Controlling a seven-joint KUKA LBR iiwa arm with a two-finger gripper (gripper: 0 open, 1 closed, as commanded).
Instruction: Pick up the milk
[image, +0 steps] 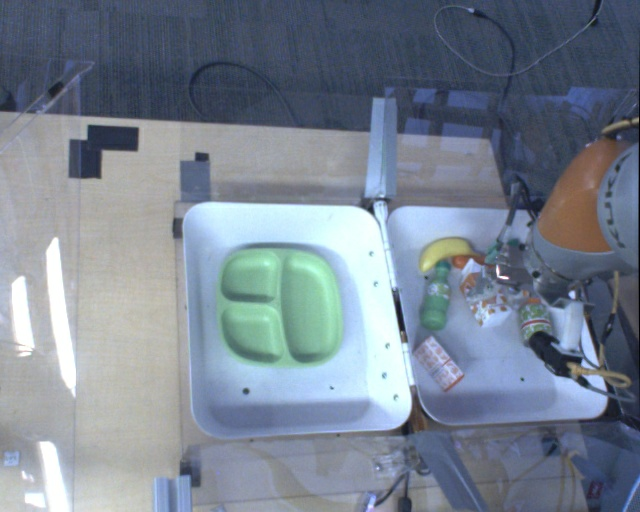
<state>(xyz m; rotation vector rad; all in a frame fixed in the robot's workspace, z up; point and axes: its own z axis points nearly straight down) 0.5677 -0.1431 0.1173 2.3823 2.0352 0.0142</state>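
Fixed overhead camera, slanted down over both bins (200, 330).

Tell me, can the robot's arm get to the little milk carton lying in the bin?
Probably yes. The milk carton lies by itself in the right bin, open from above, and the arm is already over that bin.

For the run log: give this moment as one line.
arm over right bin | milk lying near front-left, untouched | tray in left bin

A divided plate (280, 305) lies in the left bin (205, 400).
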